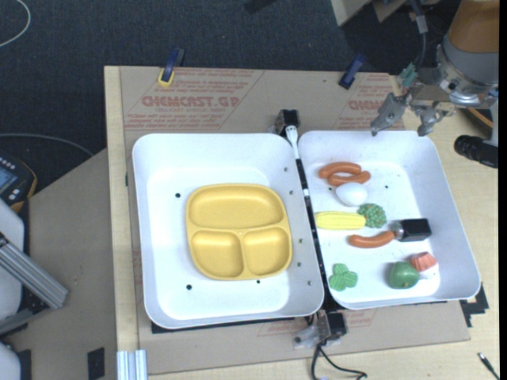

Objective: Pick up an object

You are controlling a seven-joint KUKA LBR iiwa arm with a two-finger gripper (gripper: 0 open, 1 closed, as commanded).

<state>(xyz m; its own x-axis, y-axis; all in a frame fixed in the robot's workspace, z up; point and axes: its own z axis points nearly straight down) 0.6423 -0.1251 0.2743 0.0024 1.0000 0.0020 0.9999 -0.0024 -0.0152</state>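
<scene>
— Gripper (404, 123) up at the upper right, above the far rim of the right bin (451, 212) — fingers spread wide, nothing between them.

— Targets all lower in the frame: white egg (352, 194) touching the curled sausage (341, 171) at centre right, corn (339, 221) just below.

— Better to pick something standing apart — green pepper (402, 275) at lower right, perhaps. Descend straight, centre the fingers, close only once low.

— Yellow tray (238, 231) in the left bin (158, 212) best left alone — probably too broad.

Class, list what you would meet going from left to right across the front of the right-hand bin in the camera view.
Green leafy piece → green round fruit → small orange-red piece, which touches the fruit.
</scene>
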